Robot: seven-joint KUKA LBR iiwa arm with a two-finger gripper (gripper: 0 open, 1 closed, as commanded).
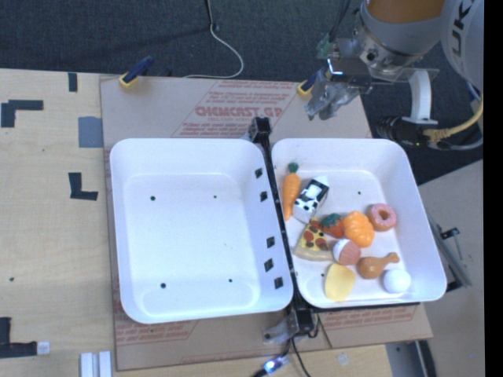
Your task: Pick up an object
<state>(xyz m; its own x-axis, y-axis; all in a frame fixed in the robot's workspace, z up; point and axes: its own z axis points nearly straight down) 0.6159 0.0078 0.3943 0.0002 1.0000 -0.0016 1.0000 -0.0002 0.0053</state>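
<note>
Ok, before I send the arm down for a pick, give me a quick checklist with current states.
1. Toys present in the right bin: ok, all clustered there.
2. Claw clear of the bins: ok, above the cardboard behind the right bin.
3. Claw free of any object: ok, nothing seen between its fingers.
4. Isolated target: ok, the carrot lies apart at the cluster's left edge.
5. Crowded targets: not ok, the pizza slice, drumstick and donut sit tightly among neighbours.
6. Claw opening: cannot tell.
</note>
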